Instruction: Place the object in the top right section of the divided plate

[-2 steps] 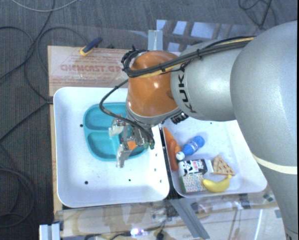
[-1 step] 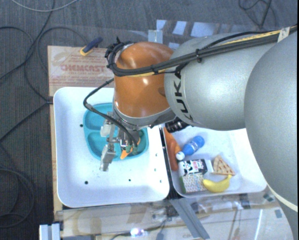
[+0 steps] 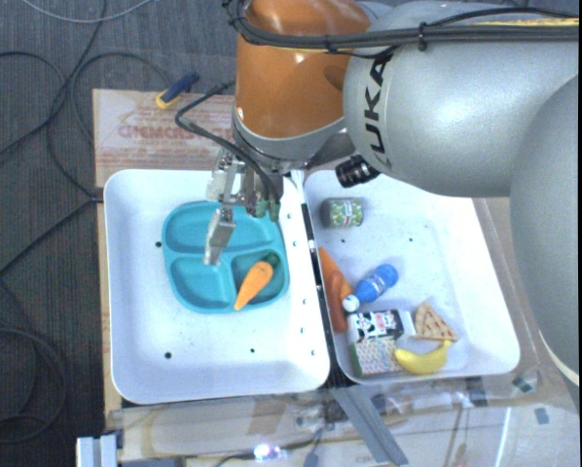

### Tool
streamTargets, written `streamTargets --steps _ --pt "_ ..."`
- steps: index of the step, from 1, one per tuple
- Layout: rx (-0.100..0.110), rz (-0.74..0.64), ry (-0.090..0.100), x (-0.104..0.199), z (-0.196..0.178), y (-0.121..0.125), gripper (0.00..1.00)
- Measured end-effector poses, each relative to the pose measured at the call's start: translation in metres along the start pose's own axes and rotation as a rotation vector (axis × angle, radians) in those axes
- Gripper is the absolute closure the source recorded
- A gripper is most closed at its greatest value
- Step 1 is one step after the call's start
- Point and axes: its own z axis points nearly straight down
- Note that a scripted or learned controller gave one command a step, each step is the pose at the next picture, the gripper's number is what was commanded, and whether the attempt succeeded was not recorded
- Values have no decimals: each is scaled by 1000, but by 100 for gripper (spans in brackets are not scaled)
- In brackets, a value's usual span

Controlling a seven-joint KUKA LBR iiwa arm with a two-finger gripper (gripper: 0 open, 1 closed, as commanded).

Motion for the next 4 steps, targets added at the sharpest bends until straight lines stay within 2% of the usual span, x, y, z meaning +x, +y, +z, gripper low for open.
streamTargets --steps 1,2,3,4 --pt "3 1 -4 -1 -9 0 100" --pt "1 142 -2 12 -152 -4 100" --pt "1 143 -1 12 -152 -4 0" --pt "1 143 -6 11 -162 -3 100"
